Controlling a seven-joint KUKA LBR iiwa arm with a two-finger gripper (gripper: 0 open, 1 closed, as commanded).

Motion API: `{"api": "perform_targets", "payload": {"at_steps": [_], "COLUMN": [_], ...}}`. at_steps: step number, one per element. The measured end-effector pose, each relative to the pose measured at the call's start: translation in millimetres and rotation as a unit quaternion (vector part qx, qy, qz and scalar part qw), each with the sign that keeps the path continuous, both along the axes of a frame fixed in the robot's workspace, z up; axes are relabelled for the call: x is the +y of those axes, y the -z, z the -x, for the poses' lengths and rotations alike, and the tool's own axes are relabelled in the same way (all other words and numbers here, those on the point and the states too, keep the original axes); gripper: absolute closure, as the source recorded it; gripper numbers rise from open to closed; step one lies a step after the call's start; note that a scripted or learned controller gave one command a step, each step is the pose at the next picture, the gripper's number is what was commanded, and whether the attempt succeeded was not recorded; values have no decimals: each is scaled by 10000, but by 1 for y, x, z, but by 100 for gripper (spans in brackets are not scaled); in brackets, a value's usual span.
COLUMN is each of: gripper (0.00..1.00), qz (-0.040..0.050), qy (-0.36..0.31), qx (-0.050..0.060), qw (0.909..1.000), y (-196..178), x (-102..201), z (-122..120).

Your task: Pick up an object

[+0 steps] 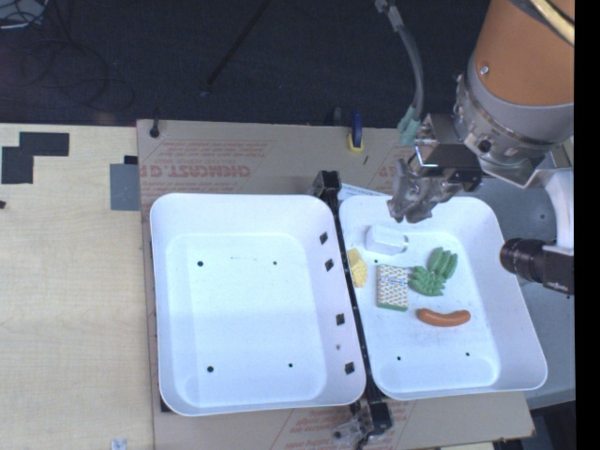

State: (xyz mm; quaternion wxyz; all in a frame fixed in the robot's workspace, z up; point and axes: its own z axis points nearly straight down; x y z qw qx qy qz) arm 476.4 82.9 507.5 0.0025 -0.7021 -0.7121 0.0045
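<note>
The right bin [506,345] holds a small white block [385,240], a yellow piece [357,267] by its left wall, a patterned green-and-white rectangle [393,287], a green bunch of toy pods [434,271] and an orange-brown sausage [442,318]. My gripper [410,210] hangs above the bin's back edge, just behind and above the white block. I see nothing between its fingers.
The left bin [169,345] sits beside the right one, with a black clip strip [339,289] between them. Both rest on a cardboard sheet [234,162]. A black cylinder [534,261] juts in at the right. A cable [411,54] hangs behind the gripper.
</note>
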Motion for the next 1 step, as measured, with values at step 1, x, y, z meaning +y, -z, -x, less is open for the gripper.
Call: {"api": "perform_targets", "payload": {"at_steps": [1], "gripper": [100], "qz": [2], "qy": [-34], "qx": [19], "qw": [10000], "y": [-9], "x": [1], "z": [0]}}
